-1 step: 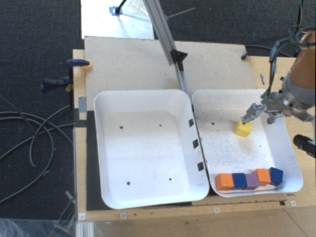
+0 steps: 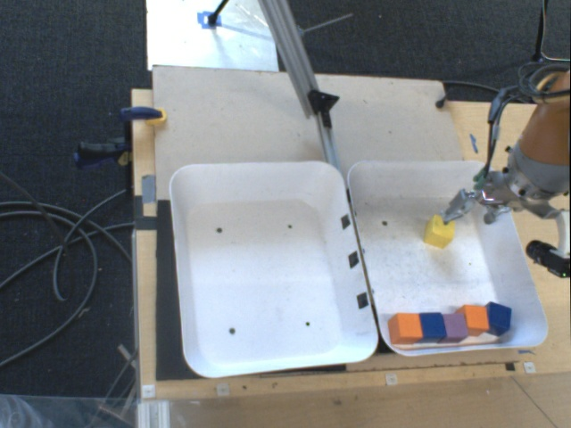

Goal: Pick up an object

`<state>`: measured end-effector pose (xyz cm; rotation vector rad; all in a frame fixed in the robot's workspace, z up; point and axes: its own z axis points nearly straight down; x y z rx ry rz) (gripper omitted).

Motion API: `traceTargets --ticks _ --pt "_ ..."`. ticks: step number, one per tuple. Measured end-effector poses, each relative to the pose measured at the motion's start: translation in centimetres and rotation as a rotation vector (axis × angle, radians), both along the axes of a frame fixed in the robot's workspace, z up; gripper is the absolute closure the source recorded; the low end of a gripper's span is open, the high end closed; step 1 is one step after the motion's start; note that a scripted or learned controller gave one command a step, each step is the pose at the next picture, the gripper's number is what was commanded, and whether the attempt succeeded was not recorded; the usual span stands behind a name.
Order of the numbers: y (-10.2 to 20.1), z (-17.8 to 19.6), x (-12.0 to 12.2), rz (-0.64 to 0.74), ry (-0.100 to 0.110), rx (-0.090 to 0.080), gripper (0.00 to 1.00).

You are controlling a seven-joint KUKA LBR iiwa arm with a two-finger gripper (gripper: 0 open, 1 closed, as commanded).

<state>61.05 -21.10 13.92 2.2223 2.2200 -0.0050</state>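
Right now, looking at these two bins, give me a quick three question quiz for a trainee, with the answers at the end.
1. True or false: the yellow block lies in the right bin.
2. Multiple choice: the row of blocks along the right bin's near edge runs, left to right: A) orange, blue, purple, orange, blue; B) blue, orange, purple, blue, orange; C) purple, orange, blue, blue, orange.
3. Short answer: which loose block lies closest to the gripper?

Key
1. True.
2. A.
3. The yellow block, just left of and below the gripper in the camera view; it sits apart from the row.
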Motion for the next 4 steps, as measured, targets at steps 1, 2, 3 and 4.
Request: traceTargets --ticks 1,2,3,4 --pt "0.4 -2.5 1.7 0.005 -0.023 -0.005 0.00" --pt "0.6 -2.9 1.4 0.007 -0.028 -0.007 0.00" --pt "3.0 -3.7 0.5 0.007 -0.031 -0.004 0.00" --pt "1.0 -4.8 1.2 0.004 -0.007 0.001 0.00"
